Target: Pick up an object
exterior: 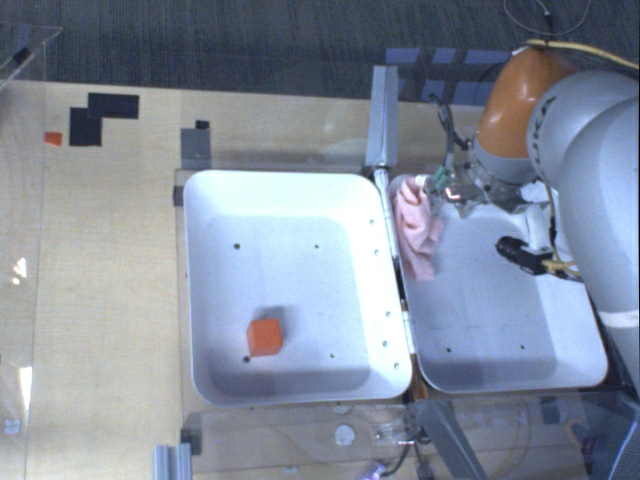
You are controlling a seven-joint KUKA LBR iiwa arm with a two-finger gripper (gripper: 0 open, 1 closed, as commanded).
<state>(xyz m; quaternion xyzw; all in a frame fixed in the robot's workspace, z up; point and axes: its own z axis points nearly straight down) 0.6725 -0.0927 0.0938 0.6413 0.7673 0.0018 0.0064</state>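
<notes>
Two white bins sit side by side. A pink cloth (415, 226) lies bunched against the left wall of the right bin (500, 368). The gripper (445, 186) is just beside the cloth's top. An orange block (265, 336) rests in the left bin (300, 208).

Lighting: bright, even, from overhead. White bins (290, 268) near overexposed on their floors; soft grey shadow along each front wall. Mild sheen on the wooden bench (100, 298). Dark floor beyond reads grainy. Focus: soft overall, edges slightly smeared. The arm (590, 178) at right looms large and blurred.
</notes>
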